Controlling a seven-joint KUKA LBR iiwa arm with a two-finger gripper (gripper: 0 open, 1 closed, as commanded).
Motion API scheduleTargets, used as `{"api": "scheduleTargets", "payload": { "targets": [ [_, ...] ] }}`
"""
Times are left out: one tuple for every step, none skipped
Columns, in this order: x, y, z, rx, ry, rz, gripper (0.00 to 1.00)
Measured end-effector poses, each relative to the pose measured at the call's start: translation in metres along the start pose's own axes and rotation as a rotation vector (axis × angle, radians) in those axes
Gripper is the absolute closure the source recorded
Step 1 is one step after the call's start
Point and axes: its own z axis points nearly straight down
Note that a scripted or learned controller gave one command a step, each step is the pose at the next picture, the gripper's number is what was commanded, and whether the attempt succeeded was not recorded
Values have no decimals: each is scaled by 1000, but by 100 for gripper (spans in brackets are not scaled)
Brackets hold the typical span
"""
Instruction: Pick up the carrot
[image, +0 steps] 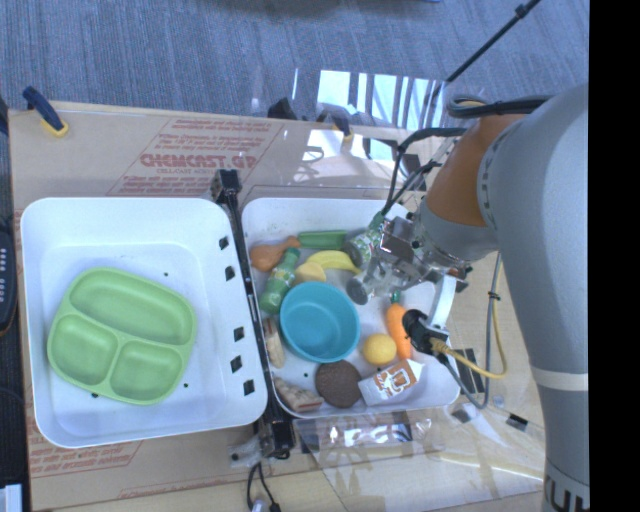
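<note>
Carrot (399, 329): short orange piece, lying in the right bin (300, 212) near its right wall, just below and right of the gripper (366, 283), not between its jaws, with a yellow lemon (378, 349) touching or just beside it on the left and a small carton (393, 381) below. Gripper is down in the bin among clutter, beside the blue bowl (319, 320) and banana (331, 264); cannot tell whether jaws are parted or clenched, nothing seen held. Tight room: bin wall hard by the carrot's right, toys crowded left; left bin (40, 300) holds a green divided plate (122, 334).
</note>
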Motion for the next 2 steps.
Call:
{"api": "scheduleTargets", "payload": {
  "targets": [
    [-58, -32, 46, 1, 0, -694, 100],
    [-32, -48, -30, -6, 0, -571, 100]
  ]
}}
